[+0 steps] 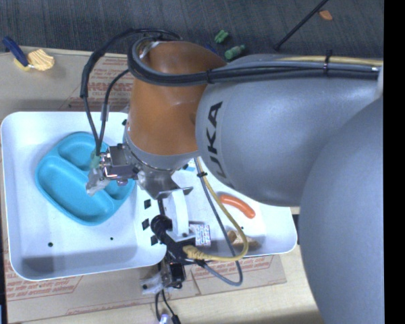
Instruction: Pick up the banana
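Looming over both bins, the arm [256, 133] hides its gripper, whose state I cannot tell, beside a blue tray [74, 181].

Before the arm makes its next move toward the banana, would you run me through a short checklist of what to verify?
1. Banana located: cannot tell; the arm covers much of the right bin.
2. Gripper state: cannot tell.
3. Anything held: cannot tell.
4. Blue dish lies in the left bin, flat: ok.
5. Orange carrot-like item in the right bin, not the target: ok.
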Motion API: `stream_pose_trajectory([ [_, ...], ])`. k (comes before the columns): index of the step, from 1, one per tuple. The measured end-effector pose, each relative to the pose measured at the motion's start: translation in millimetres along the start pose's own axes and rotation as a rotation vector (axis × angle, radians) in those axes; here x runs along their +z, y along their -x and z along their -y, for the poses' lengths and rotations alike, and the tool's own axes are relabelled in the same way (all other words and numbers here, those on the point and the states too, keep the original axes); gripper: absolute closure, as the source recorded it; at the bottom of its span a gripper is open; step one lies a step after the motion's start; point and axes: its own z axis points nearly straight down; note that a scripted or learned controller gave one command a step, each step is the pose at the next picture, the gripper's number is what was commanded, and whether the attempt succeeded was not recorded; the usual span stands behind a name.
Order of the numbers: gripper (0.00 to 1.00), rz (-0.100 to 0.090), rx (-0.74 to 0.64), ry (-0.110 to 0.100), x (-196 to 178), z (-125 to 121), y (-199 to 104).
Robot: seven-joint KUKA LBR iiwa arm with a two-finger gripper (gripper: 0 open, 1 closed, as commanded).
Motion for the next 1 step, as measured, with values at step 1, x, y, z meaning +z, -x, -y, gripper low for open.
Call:
stream_pose_trajectory([
  [1,0.0,0.001,-0.129,0.006,-176.3,4.6,69.1],
])
